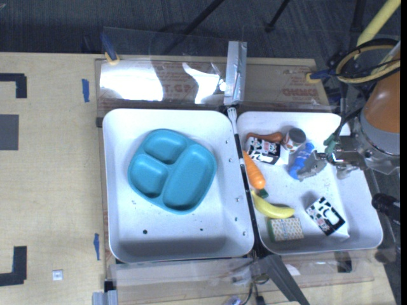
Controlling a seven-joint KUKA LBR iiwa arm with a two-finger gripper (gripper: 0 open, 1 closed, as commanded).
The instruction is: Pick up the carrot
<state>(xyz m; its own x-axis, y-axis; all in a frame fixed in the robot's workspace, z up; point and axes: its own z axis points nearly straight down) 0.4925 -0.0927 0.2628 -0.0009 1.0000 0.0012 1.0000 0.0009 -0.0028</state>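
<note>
Two white bins sit side by side on the bench. The left bin (121, 189) carries a blue divided plate (172, 170), roughly central.

The right bin (359, 215) carries the clutter. The carrot (254, 172) lies along the bin's left wall, about midway down it, orange, its narrow end toward the far edge. Just past its near end lies a yellow banana (273, 208), close to or touching it. A black-and-white patterned packet (263, 149) sits beside the carrot's far end. A greenish sponge-like pad (287, 229) lies by the near edge, and another black-and-white box (325, 215) toward the near right corner.

The gripper (311, 162) hangs over the bin's middle, well right of the carrot, above a blue item (300, 159); whether the pincer is wide or closed cannot be told. The arm (385, 116) enters over the right wall.
</note>
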